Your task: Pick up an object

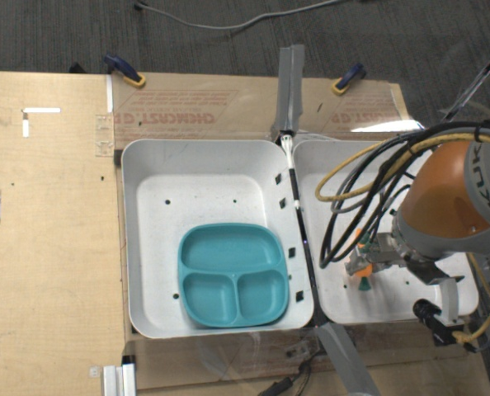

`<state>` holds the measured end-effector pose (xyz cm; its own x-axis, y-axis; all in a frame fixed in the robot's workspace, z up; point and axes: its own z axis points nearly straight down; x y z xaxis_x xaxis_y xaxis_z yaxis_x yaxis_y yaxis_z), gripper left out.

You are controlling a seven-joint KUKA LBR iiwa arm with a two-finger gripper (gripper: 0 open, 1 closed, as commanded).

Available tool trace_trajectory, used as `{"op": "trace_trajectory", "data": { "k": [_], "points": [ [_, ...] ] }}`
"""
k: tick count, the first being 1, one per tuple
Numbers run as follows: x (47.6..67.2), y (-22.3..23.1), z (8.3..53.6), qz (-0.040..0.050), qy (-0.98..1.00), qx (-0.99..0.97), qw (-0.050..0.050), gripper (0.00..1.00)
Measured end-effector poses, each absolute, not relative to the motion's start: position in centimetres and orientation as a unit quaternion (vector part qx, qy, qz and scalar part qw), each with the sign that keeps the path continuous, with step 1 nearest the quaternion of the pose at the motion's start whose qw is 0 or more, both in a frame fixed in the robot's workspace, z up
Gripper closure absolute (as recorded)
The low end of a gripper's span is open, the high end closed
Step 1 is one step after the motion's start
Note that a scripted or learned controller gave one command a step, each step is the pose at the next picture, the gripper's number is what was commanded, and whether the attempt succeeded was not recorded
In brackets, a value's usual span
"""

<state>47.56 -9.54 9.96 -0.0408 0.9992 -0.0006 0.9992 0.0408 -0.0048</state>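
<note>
I see the teal divided plate (233, 276) lying flat in the left bin (146, 221), near its front wall — open floor behind it. My arm (447, 192) hangs over the right bin (385, 308); the tool (363, 262) sits low there — grip state I cannot tell.

I see a teal plate (233, 275) with three sections, one long one at the back and two small ones in front. It lies flat, right side up, in the left bin (146, 188), close to the front wall and nearer the bin's right side.
</note>
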Motion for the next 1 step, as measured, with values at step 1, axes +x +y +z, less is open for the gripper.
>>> {"op": "trace_trajectory", "data": {
  "k": [1],
  "points": [
    [49.96, -1.99, 19.07, 0.0022, -0.603, -0.798, 0.0, 1.0]
  ]
}}
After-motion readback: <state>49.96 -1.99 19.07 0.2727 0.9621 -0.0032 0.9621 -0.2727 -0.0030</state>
